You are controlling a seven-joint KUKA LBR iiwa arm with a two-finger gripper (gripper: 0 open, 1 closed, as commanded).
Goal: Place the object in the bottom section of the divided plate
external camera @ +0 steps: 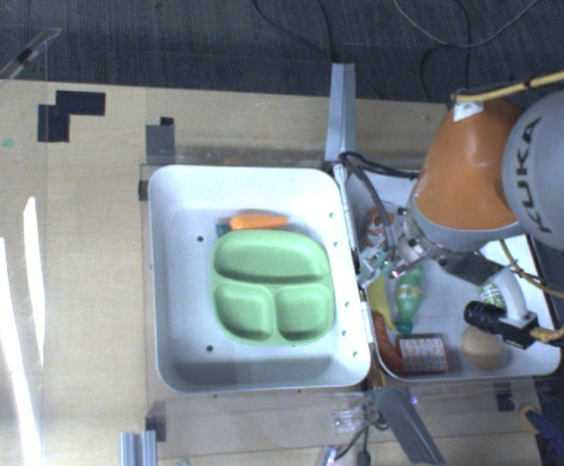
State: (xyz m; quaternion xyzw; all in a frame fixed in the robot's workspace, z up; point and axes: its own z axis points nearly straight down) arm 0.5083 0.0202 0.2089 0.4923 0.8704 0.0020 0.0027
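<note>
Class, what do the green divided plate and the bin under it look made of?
Divided plate: probably moulded plastic, matte green, with soft rounded ridges and dull highlights. Left bin: likely plastic or coated metal, smooth white, with a faint sheen; the view leaves it open.

Pale wooden bench, two white bins side by side: left bin, right bin
</note>
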